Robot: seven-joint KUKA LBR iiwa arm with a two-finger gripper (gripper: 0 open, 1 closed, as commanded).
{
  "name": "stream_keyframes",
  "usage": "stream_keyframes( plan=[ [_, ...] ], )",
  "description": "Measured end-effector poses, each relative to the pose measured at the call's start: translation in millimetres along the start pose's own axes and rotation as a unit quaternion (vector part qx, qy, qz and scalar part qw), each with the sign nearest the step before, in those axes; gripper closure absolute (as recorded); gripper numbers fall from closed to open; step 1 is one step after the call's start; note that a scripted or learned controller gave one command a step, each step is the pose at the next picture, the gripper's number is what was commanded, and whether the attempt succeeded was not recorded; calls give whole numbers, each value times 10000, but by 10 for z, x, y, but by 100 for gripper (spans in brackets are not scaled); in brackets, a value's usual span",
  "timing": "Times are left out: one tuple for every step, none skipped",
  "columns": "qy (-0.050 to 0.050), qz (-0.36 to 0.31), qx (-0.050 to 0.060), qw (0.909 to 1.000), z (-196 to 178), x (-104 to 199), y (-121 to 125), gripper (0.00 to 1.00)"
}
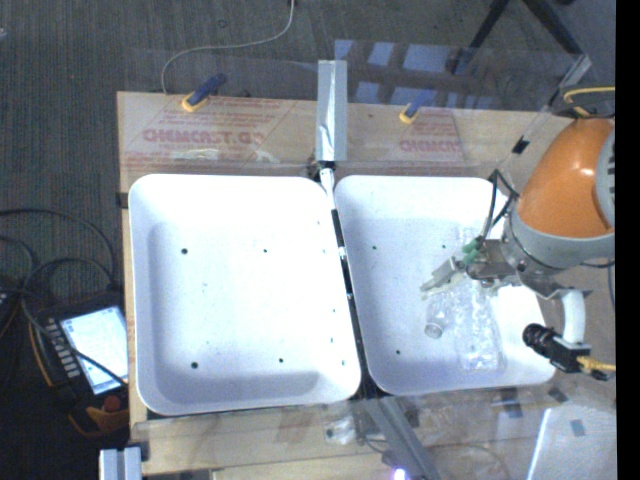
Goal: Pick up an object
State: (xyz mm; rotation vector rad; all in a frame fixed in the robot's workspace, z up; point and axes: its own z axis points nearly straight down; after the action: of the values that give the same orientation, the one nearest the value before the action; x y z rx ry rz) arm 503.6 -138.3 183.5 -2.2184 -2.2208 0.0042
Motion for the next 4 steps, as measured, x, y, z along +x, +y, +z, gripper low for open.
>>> stream_keyframes(
  plan=[
    [-27,42,-127,9999,806,-237,35,0],
    [-7,1045,-8,9945,668,-302,782,0],
    [0,2230,-54,9748,927,-310,920,0],
    [-13,2022,-10,9794,-43,-687,495,0]
  ],
)
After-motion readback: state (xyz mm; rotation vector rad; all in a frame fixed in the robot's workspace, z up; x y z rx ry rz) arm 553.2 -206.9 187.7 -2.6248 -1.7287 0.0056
